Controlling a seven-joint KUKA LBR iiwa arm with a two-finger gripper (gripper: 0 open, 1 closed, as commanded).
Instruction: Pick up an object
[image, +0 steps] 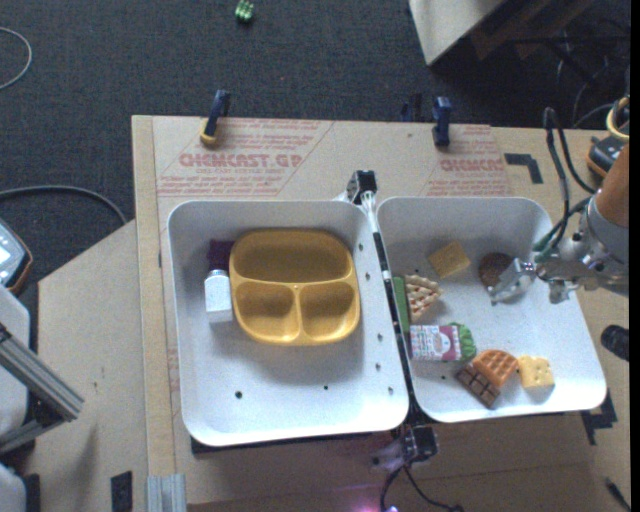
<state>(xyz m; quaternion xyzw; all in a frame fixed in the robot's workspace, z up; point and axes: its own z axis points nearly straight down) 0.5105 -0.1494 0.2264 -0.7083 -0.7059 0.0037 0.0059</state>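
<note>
Trouble, as I judge it, gathers on the right side, so let me walk across from the left. In the left bin (190, 330) a small white bottle (218, 296) stands just beside the yellow divided tray (295, 286), touching or nearly touching its left edge, with something dark purple (220, 250) tucked behind it. None of that is near me. Across the divider, in the right bin (570, 345), the pieces lie loosely scattered: a waffle-like wedge (421, 294) against a green strip (400, 298) by the divider, a red and green carton (436, 342) below it, a tan block (449, 260) toward the back, a brown waffle (489, 372) with a yellow cheese-like piece (536, 373) at the front, and a dark round piece (494, 266) near the middle.

My gripper (508, 284) hangs just beside that dark round piece, at its lower right, and I take that piece as my likely target. My risk is closing off-centre and nudging it aside, or catching its edge so that it slips out on the lift; a low descent could also scrape the bin floor. Whether my fingers stand apart or together I cannot tell at this size, and I see nothing between them, so I claim no hold
</note>
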